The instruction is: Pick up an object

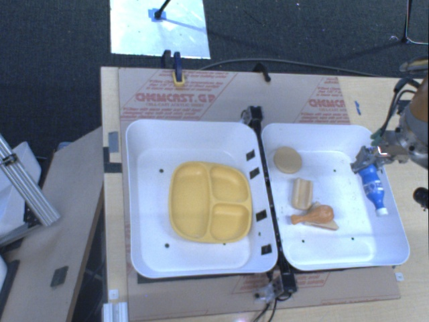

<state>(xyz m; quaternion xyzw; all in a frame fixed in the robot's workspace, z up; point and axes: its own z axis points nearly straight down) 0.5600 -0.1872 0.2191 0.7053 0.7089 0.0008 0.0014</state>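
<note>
Glossy yellow plastic plate [210, 202]

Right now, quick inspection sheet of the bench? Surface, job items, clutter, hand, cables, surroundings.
Surface: bench with left bin and right bin side by side.
Job's things: right bin holds a tan disc, a tan block, a drumstick-shaped toy and a blue bottle at the right wall.
Clutter: yellow divided plate in left bin.
Hand: hand over the bottle's upper end; grasp not confirmed.
Cables: black cable along the bench's far edge.
Surroundings: dark carpet, shiny sheet on the floor.
</note>
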